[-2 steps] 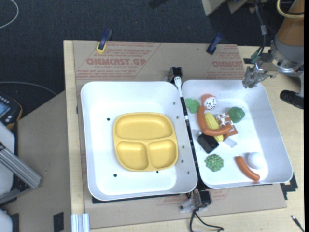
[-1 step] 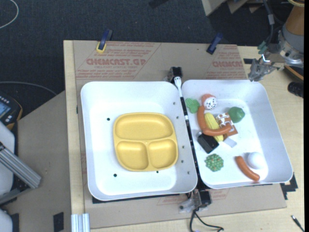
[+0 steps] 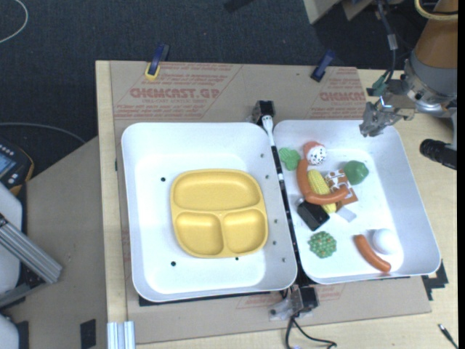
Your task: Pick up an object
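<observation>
My gripper [image 3: 373, 124] hangs over the far edge of the right bin [image 3: 410, 187], with nothing visibly in it. Below it in that bin lie a white dotted ball [image 3: 315, 153], a green leaf [image 3: 289, 157], a yellow corn cob [image 3: 317, 185], a round green piece [image 3: 356, 171], a black block [image 3: 313, 214], a broccoli floret [image 3: 322, 244], an orange sausage [image 3: 373, 254] and a white egg [image 3: 383, 239]. The nearest of them, the green piece, sits a short way in front of the gripper.
The left bin [image 3: 145, 187] holds a yellow divided plate [image 3: 218, 211]. A black clip [image 3: 264, 112] sits at the far end of the seam between the bins. The right bin's far-right corner is bare white floor.
</observation>
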